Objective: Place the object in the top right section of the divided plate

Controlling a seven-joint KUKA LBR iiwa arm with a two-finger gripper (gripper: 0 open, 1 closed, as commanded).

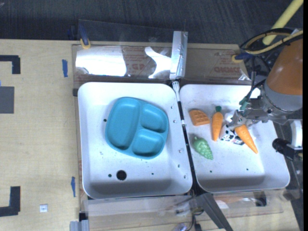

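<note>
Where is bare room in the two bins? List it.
Left bin: bare floor all round the blue plate, widest along the front by the dark spot. Right bin: the front strip below the green piece is bare. Crowded: its middle, with waffle, two carrots and gripper.

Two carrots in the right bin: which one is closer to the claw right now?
The carrot lying on a slant at the right, right beside the claw. The other carrot stands more upright in the view, further left, next to the orange waffle-like piece.
</note>
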